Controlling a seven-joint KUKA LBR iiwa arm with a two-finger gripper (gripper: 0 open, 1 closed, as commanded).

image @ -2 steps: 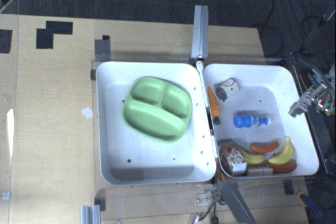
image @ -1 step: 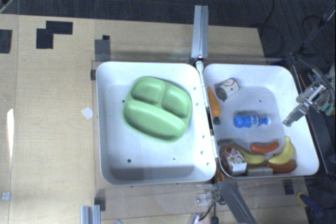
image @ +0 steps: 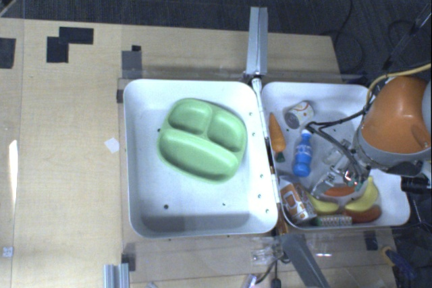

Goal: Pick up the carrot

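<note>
The carrot [image: 276, 133] is a small orange piece lying lengthwise against the left wall of the right bin [image: 344, 96]. My gripper [image: 335, 173] hangs low over the front right part of that bin, above a pile of fruit and well to the right of the carrot. The blue bottle [image: 303, 154] stands between the gripper and the carrot. The arm's orange band [image: 397, 117] sits above the gripper at the right edge. Wires and clear parts blur the fingertips.
The left bin [image: 142, 165] holds a green three-compartment tray [image: 202, 138]. In the right bin lie a small can [image: 298, 113] at the back, a brown packet [image: 295, 202] at the front left, and a banana [image: 364, 195] with red fruit near the front wall.
</note>
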